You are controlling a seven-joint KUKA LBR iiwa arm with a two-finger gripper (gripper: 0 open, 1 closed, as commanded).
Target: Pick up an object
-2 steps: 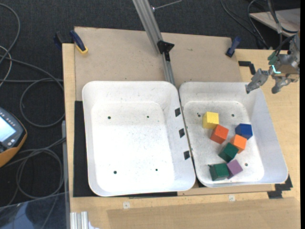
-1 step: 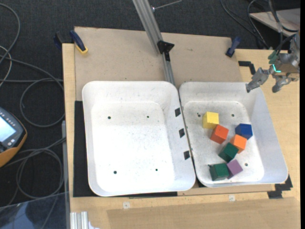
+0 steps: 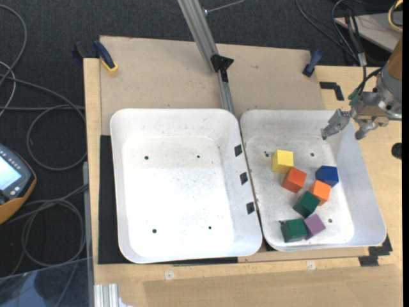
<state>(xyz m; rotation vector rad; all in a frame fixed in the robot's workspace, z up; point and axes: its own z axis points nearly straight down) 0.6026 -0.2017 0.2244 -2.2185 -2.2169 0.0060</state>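
Several small blocks lie in the right bin (image 3: 358, 190): a yellow block (image 3: 282, 160), a red-orange block (image 3: 294, 179), a blue block (image 3: 326, 174), an orange block (image 3: 321, 190), two green blocks (image 3: 306, 203) (image 3: 294, 229) and a purple block (image 3: 314, 224). My gripper (image 3: 349, 126) hangs over the bin's upper right corner, well above and to the right of the blocks. Its two fingers (image 3: 333, 125) are spread apart with nothing between them.
The left bin (image 3: 128, 171) sits beside the right one, with small black clips along their shared edge. A metal pole (image 3: 198, 24) slants up from the back middle. Blue clamps (image 3: 105, 55) (image 3: 312, 62) hold the board at the back corners.
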